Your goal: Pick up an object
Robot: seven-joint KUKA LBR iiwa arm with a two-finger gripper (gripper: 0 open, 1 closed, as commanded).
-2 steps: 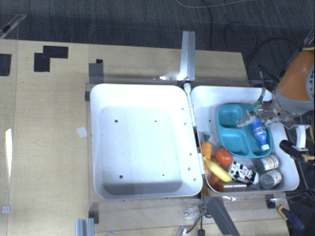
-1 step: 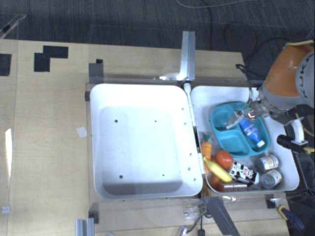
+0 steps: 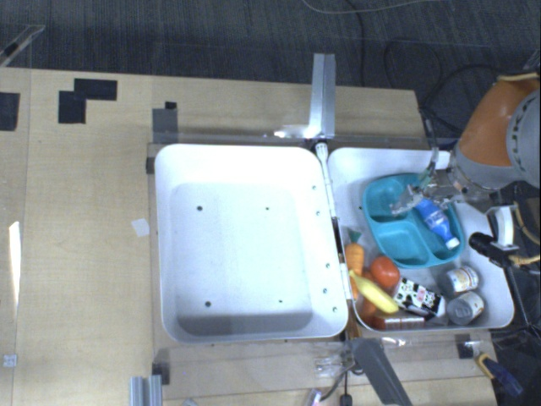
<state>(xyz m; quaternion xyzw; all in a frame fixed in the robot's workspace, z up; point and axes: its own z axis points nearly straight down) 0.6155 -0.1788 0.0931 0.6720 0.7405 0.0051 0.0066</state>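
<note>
The right bin (image 3: 342,184) holds a blue divided tray (image 3: 404,239) with a blue bottle (image 3: 437,223) lying in it, white cap toward the front right. My gripper (image 3: 428,189) hangs over the far part of the tray, just above the bottle's upper end. Whether it touches the bottle is unclear. Along the bin's front lie an orange carrot (image 3: 355,257), a red tomato (image 3: 385,271), a yellow banana (image 3: 374,295), a patterned box (image 3: 418,295) and two tin cans (image 3: 464,294).
The left bin (image 3: 245,167) sits beside the right one, with a metal post (image 3: 324,91) standing behind the divide. The arm's orange band (image 3: 494,125) and grey wrist cover the right bin's far right corner. Cables lie on the dark floor behind.
</note>
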